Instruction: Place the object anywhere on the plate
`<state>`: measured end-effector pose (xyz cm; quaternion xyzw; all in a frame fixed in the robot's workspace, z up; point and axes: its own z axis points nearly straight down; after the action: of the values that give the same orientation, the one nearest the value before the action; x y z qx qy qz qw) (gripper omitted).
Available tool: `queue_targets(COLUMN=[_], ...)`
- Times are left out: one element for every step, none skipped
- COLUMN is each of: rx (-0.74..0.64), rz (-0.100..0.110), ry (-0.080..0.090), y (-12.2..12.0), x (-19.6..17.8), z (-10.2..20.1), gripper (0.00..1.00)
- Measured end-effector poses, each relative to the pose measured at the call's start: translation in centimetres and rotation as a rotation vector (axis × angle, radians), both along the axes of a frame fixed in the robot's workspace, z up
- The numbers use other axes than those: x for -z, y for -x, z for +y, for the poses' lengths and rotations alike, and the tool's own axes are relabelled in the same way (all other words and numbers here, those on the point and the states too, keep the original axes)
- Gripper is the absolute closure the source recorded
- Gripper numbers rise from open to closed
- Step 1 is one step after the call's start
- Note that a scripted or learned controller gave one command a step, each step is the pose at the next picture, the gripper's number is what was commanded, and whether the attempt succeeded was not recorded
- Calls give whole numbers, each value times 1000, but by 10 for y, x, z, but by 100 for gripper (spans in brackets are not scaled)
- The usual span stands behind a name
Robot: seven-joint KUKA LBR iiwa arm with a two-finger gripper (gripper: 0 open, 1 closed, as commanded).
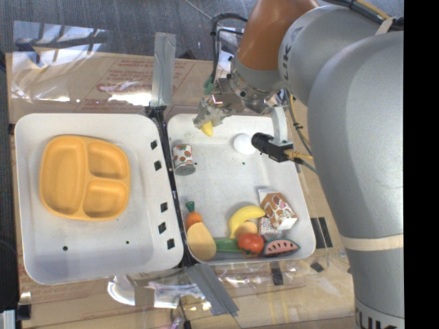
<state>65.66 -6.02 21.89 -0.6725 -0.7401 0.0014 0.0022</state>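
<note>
Fingers pinch a small yellow object above the right bin, poised for carrying to the yellow plate.

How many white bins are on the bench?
2: the left bin holds the yellow plate; the right bin holds toy food. None seems hidden.

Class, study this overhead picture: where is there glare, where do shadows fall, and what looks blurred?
In the camera view: glare streaks the clear plastic sheeting behind the bins; the grey arm casts soft shadow inside the right white bin; the gripper looks slightly blurred; the yellow three-compartment plate is evenly lit.
</note>
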Motion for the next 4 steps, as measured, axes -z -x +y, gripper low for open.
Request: queue_targets(rx=[-313,-351,-182,-51], rz=[1,-3,0,-1], ry=[-1,-1,0,2], y=[47,79,134,65], x=[26,10,-2,9], z=[73,144,217,257], gripper=[100,100,100,100])
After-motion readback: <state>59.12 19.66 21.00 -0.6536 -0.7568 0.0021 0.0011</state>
